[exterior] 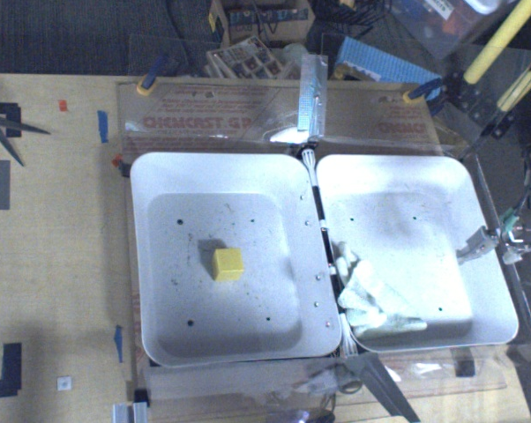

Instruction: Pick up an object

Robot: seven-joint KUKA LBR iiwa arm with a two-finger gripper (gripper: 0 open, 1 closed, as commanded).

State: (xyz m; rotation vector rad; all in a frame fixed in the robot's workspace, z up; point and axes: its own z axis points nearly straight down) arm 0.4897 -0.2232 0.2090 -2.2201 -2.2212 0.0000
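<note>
A yellow cube (228, 264) is seen in the left bin (160, 183); crumpled white material (367, 298), hard to identify, lies in the right bin (442, 183). The tool (490, 243) is cut off at the right edge; its state cannot be told.

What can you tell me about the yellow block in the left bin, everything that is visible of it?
The yellow block is a small cube-like piece, plain yellow with a matte look, possibly foam or wood. It sits flat on the floor of the left bin, near the middle, turned a little against the bin's walls. Its top face is brighter than its sides, and a soft shadow falls to its left. Nothing touches it but the bin floor, which carries small dark specks around it.
</note>
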